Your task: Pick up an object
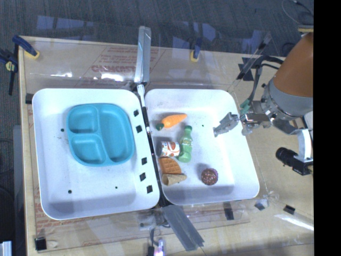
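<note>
Two shallow white bins, the left bin (48,196) and the right bin (242,183), are being borne side by side by the bench (80,55).

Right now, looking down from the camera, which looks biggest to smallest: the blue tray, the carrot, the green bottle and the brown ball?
1. Blue tray, much the biggest.
2. Carrot and green bottle, too alike to rank.
3. Brown ball, smallest.
</note>
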`<state>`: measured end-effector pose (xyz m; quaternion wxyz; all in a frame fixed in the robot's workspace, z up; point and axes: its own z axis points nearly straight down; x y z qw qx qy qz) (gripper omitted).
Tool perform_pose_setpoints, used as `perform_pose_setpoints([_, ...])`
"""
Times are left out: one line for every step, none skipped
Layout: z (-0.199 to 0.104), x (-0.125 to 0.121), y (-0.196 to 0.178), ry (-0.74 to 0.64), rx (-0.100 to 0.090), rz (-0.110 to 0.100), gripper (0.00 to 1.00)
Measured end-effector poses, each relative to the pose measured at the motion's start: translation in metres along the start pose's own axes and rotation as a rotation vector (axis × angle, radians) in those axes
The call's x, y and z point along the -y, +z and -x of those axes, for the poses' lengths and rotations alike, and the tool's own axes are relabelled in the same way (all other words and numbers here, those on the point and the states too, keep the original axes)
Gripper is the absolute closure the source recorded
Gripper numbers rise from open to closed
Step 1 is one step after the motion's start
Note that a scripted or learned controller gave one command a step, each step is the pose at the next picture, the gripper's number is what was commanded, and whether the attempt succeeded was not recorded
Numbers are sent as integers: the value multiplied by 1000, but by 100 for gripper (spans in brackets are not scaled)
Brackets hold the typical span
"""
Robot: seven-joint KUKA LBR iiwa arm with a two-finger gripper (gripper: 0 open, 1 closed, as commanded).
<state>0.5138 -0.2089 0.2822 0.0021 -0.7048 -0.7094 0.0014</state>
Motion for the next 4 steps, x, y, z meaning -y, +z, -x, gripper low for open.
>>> perform_pose_setpoints([-33, -49, 152, -25, 1, 2, 0])
perform_pose_setpoints([-13, -65, 192, -24, 1, 2, 0])
perform_pose_setpoints([-13, -66, 183, -28, 1, 1, 100])
perform_pose_setpoints([-39, -118, 57, 78, 0, 2, 100])
